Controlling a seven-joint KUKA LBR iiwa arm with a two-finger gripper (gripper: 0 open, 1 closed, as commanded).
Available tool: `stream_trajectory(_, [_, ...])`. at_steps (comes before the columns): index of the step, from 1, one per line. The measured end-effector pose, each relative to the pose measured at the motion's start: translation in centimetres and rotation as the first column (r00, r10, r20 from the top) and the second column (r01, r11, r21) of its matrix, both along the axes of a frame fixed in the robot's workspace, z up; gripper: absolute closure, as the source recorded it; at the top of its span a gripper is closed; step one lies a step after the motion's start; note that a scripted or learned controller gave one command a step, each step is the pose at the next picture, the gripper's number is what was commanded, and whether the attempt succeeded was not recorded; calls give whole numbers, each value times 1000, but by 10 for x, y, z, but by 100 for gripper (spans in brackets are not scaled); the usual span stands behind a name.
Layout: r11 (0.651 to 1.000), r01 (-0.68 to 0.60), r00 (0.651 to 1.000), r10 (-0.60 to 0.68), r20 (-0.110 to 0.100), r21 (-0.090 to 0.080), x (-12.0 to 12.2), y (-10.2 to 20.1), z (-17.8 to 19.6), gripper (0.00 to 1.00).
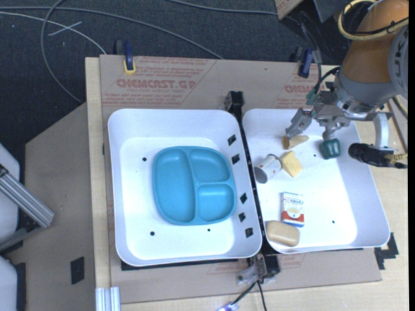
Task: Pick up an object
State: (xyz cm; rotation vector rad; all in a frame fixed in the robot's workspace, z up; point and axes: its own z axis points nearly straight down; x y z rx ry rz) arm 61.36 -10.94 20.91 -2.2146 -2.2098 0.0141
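Claw (316, 129) hangs over the right bin's (363, 203) far end, fingers spread wide open w/ nothing between them. Left finger tip sits at a small tan piece (297, 140); can't tell if touching. Right finger tip is just above a teal object (331, 148). Nearer the camera: yellow block (292, 164) beside a grey-white cup (266, 168), then a red-white-blue carton (293, 210), then a tan oval soap-like lump (283, 233). Left bin (126, 173) holds a blue divided plate (194, 184).

One fixed camera looks down at a slant from above on both white bins (123, 173).
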Motion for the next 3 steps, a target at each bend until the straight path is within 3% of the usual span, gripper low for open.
stream_trajectory(1, [1000,-3,1000,3,14,-2,3,0,8,0])
stream_trajectory(3, [1000,-3,1000,3,8,-1,-5,13,-107,0])
